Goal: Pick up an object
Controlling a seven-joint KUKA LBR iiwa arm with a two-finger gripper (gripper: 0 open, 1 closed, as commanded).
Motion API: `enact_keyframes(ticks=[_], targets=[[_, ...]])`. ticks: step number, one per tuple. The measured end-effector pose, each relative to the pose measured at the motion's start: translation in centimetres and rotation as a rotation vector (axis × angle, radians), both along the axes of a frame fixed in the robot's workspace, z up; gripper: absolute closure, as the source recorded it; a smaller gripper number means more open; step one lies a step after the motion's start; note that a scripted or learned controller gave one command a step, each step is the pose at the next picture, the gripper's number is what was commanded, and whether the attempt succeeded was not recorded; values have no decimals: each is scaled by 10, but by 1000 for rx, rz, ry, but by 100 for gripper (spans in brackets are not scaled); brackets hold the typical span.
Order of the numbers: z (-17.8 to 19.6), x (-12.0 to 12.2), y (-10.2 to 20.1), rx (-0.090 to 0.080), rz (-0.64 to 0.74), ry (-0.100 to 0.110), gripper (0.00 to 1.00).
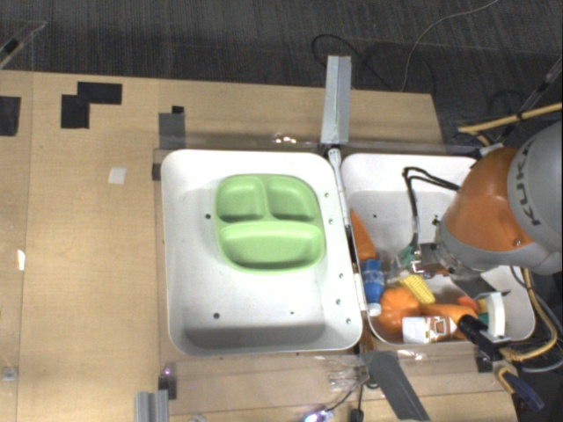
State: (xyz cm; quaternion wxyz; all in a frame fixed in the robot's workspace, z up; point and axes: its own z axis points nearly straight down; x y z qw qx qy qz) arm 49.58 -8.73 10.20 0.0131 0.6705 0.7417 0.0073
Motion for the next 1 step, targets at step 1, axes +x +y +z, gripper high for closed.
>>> enact_keyframes(ticks=[1], targets=[[103, 61, 46, 7, -32, 25, 100]])
